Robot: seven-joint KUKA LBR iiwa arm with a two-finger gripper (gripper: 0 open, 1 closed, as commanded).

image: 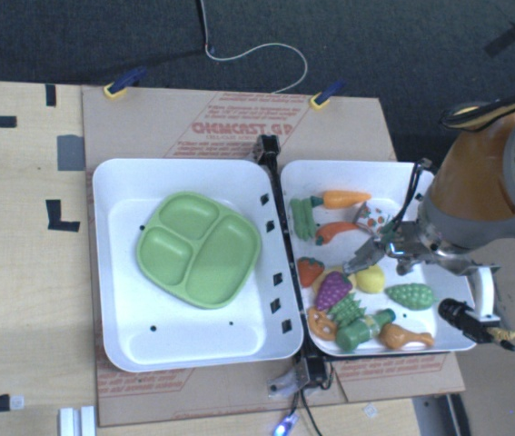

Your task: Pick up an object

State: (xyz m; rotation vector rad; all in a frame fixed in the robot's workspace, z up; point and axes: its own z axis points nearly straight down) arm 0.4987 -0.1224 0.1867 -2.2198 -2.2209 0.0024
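We see the gripper (372, 254) low in the right bin (402, 169), fingers seemingly apart, gripping nothing, just above the yellow lemon (371, 281). We would centre before closing.

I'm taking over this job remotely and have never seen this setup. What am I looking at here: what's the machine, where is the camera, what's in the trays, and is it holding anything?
There is one camera, fixed above the bench and looking down at a slant. The machine is a robot arm, grey with an orange band, reaching in from the right of the picture. Its hand hangs low over the right bin.

Two shallow white bins sit side by side on a cardboard sheet. The left bin holds a green divided plate. The right bin holds a heap of toy food: an orange carrot, purple grapes, a yellow lemon, a bumpy green fruit and more.

The hand is just above the lemon, among the toys. I cannot see anything gripped between its fingers, so treat nothing as picked up yet.
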